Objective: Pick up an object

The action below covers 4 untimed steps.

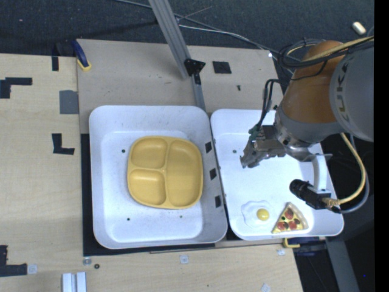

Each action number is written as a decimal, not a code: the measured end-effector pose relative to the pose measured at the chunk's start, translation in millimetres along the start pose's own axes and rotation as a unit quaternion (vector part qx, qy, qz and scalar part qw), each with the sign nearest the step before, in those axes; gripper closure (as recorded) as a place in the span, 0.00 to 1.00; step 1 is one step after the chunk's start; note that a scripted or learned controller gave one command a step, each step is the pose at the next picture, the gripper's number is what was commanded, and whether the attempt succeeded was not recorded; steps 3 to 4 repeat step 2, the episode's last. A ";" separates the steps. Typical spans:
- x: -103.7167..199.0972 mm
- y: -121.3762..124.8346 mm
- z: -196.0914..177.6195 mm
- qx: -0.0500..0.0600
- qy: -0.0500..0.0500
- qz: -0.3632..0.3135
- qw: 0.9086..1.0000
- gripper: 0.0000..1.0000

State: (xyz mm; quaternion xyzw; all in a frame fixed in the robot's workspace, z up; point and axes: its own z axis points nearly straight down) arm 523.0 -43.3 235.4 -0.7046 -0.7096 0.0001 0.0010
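Two toy foods are seen at the right bin's (231,126) near edge — a fried egg (258,213), white with yellow yolk, just beside a pizza slice (290,218). A yellow divided plate (165,171) is held in the left bin (100,163). The gripper (250,157) is poised above the right bin; its jaw state cannot be told.

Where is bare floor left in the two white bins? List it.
Left white bin: a bare ring around the yellow three-compartment plate, widest along the near edge. Right white bin: bare on its left side and middle, below the gripper. Crowded near corner: toy fried egg and pizza slice.
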 end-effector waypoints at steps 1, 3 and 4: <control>52.3 13.0 14.3 0.001 0.000 0.000 1.000 1.00; 109.1 23.2 16.8 0.000 0.000 0.000 1.000 1.00; 109.1 23.2 16.8 0.000 0.000 0.000 1.000 1.00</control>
